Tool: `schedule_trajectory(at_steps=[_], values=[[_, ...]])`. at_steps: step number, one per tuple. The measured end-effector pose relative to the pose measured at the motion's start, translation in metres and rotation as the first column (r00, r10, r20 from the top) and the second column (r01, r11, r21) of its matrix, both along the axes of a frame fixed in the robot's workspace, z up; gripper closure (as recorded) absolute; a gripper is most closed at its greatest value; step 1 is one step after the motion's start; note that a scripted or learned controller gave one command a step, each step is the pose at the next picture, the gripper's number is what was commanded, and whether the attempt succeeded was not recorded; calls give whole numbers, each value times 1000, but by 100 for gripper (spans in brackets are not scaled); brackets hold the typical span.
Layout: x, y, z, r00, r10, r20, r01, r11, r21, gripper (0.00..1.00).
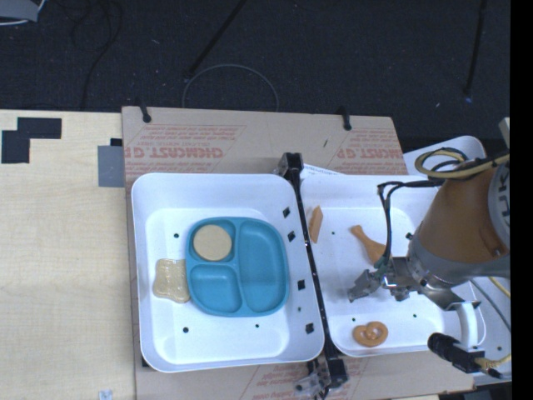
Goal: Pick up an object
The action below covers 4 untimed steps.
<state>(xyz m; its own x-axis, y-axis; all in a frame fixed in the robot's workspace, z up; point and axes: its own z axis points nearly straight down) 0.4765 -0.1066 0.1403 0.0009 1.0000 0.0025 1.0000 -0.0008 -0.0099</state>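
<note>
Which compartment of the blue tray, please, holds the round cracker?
The upper-left compartment: the round cracker lies flat inside the blue tray, within its raised dividers.

You've got two white bins (158, 198), left one w/ a blue tray (250, 269). A tan disc (211, 242) sits in the tray; pale yellow-beige piece (171, 280) beside it. Right bin: orange-brown stick (316, 224), orange-tan scoop (367, 240), orange pretzel (370, 333). Arm (466, 223) is grey w/ orange band; gripper (364, 288) dark grey. Board (250, 144) is brown w/ red print.
</note>
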Motion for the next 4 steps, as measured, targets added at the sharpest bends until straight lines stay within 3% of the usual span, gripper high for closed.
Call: schedule_trajectory(at_steps=[1, 2, 4], values=[[-1, 1, -53, 1000, 1, 3, -1, 1000, 0, 0], [-1, -1, -41, 1000, -7, 5, 7, 1000, -1, 100], [4, -12, 63, 1000, 1, 11, -1, 1000, -3, 100]])
